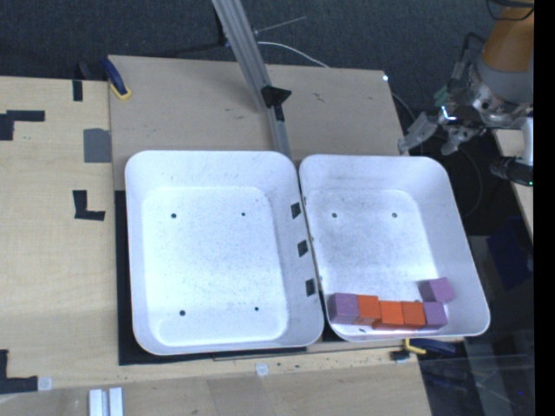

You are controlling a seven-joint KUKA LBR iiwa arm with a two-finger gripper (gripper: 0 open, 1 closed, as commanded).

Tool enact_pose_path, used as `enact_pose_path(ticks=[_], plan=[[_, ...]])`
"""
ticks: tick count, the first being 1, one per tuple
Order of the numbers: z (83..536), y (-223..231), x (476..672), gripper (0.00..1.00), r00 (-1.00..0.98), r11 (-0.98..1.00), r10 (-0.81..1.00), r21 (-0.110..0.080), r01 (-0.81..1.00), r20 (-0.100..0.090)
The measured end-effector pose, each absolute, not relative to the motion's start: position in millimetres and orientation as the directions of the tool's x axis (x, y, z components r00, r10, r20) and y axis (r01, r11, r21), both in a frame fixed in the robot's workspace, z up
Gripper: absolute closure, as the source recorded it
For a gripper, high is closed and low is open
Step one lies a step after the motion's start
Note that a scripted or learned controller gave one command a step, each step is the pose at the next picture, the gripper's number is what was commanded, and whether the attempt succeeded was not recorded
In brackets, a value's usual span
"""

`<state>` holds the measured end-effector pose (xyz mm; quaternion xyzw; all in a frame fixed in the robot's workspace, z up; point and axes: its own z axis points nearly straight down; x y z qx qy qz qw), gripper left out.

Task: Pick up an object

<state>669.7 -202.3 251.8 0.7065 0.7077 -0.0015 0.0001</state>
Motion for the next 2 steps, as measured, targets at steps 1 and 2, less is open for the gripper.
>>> enact_pose_path(ticks=[1,2], plan=[[166,-167,645.0,0.0,-0.002,0.002,1.0,-0.011,1.0,0.002],[86,-159,672.7,0.0,-0.002,0.002,1.0,-0.007,1.0,0.0]])
